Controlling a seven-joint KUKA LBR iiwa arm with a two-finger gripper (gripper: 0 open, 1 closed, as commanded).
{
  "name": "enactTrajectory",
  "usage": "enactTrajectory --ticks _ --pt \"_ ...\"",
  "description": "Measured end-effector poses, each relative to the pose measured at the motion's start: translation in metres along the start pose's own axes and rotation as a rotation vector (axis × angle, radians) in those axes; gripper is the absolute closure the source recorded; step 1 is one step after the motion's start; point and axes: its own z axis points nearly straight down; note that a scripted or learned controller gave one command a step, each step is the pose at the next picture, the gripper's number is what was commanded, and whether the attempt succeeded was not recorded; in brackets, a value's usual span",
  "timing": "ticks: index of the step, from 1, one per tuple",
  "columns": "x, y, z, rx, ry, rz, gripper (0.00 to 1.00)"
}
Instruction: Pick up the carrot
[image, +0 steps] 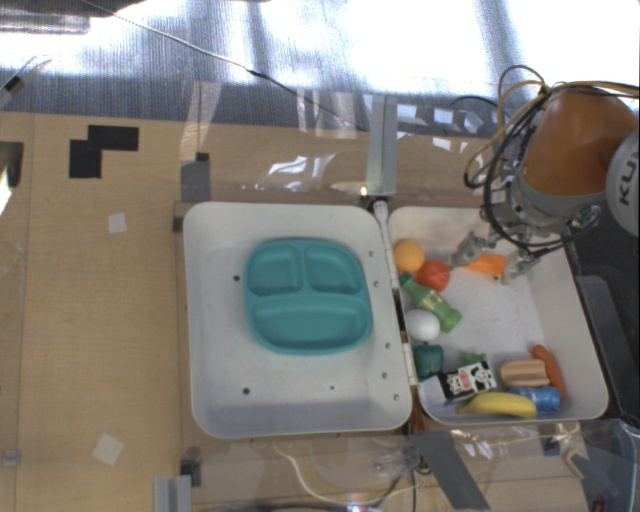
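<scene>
While the gripper (492, 258) hangs low in the right bin (590, 400), its 2 fingers stand apart on either side of the carrot (488, 265), a short, stubby bright-orange piece lying flat near the bin's back wall. Just left sit a red tomato (433, 275) and an orange (408, 256). Left bin (215, 400) holds a teal divided plate (307, 295).

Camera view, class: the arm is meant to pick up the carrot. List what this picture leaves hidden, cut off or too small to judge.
- Tool: its fingers flank the carrot, but contact is too small to judge.
- Arm: cut off by the right edge; cables cover the wrist.
- Milk carton: label too small to read.
- Blue item: partly hidden behind the banana.
</scene>
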Motion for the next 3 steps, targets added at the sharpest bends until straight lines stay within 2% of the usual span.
enactTrajectory --ticks 1,2,3 --pt "0.043 0.002 0.0 0.0 0.001 -0.058 0.0" --pt "0.005 -0.001 0.0 -0.001 -0.001 0.063 0.0" --pt "0.004 -0.005 -0.015 0.011 -0.005 0.065 1.0"
